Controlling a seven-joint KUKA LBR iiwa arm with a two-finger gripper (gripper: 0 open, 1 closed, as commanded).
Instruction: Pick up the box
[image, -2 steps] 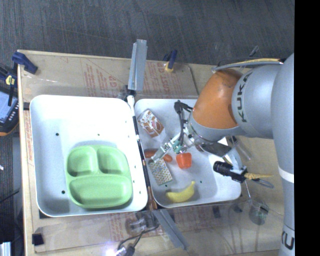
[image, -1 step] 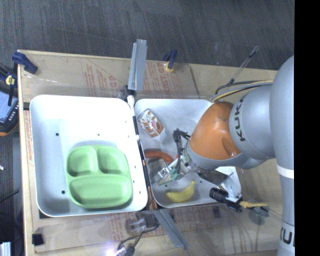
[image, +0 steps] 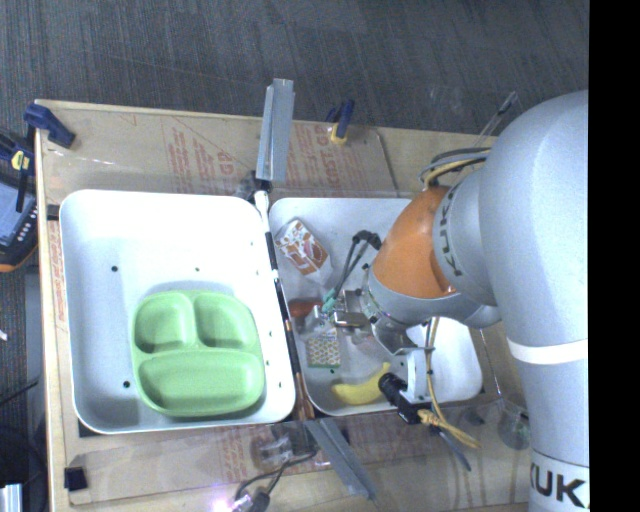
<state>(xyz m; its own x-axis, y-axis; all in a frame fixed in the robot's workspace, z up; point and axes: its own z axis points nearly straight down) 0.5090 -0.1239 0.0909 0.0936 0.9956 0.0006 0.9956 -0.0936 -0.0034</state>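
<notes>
The box (image: 301, 247) is a small orange and white carton. It lies tilted in the right bin (image: 455, 372), near that bin's far left corner. My gripper (image: 322, 322) is low in the same bin, against its left wall. It is nearer to the camera than the box and apart from it. The grey arm with its orange band (image: 412, 252) reaches over the bin's middle and hides much of the floor.
A yellow banana (image: 360, 389) lies at the right bin's near edge, beside a small grid-patterned item (image: 322, 350) just below the gripper. Something small, red and green, (image: 302, 309) sits by the left wall. A green divided tray (image: 198, 352) fills the near part of the left bin (image: 100, 240).
</notes>
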